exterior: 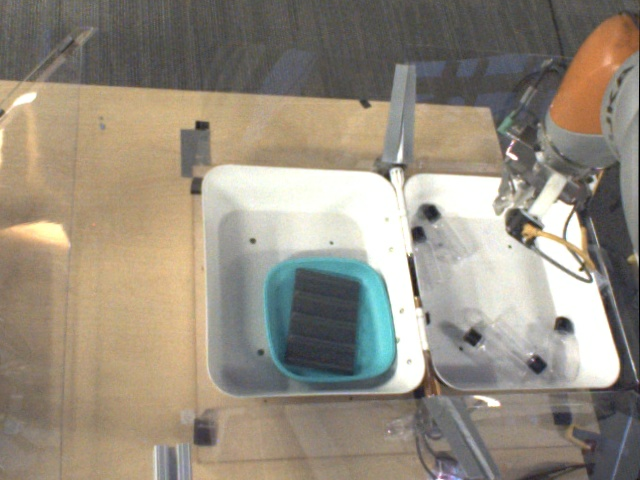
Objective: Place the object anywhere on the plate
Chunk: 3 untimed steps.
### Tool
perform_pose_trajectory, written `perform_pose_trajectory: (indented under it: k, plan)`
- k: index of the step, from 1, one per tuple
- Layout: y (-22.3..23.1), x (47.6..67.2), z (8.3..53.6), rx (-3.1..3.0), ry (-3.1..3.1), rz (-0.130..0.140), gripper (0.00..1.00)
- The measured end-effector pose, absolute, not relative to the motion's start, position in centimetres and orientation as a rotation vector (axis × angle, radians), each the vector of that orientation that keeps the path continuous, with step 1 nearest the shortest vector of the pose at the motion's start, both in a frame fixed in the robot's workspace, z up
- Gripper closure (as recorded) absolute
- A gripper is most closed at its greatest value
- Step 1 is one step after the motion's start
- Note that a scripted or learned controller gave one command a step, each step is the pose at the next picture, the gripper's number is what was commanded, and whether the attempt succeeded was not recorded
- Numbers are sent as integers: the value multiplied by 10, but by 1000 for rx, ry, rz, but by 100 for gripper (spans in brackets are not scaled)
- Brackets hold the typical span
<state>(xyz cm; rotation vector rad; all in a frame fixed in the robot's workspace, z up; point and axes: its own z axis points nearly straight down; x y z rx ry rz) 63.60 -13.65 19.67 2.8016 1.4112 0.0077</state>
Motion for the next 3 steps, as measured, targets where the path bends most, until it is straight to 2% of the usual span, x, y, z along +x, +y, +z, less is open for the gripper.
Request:
perform_pose_trajectory:
  k: [1,2,3]
  plan:
    - [-75,572,200,2636,1705,7,100]
    - [19,542,184,2526,1866,4,100]
    - [-22,511,286,2348,2079,11,100]
